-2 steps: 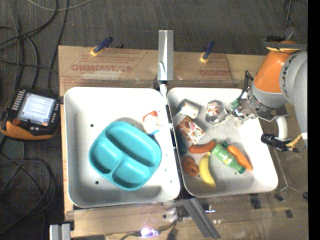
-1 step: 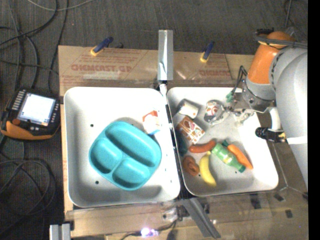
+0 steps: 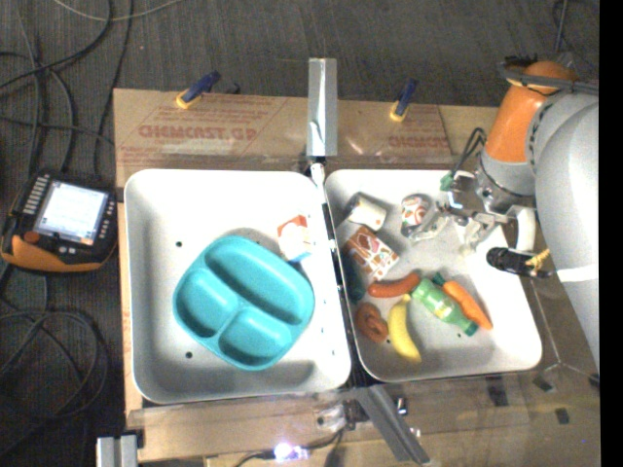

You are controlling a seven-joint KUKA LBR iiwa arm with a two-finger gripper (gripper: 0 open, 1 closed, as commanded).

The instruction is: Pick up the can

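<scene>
The can [image 3: 416, 213], small and pale with red and dark markings, lies in the upper middle of the right bin [image 3: 516, 348]. My gripper [image 3: 458, 212] hangs low over the same bin just to the right of the can, close beside it and perhaps touching its right side. The grey arm with its orange band [image 3: 512, 125] reaches in from the right edge. Nothing is visibly lifted off the bin floor.
Around the can lie a small carton [image 3: 364, 208], a patterned box [image 3: 371, 252], a sausage [image 3: 393, 285], a brown ring [image 3: 371, 321], a banana [image 3: 402, 332], a green bottle [image 3: 442, 305] and a carrot [image 3: 468, 303]. The left bin [image 3: 156, 202] holds a teal divided plate [image 3: 243, 302] and a small white-red item [image 3: 295, 237].
</scene>
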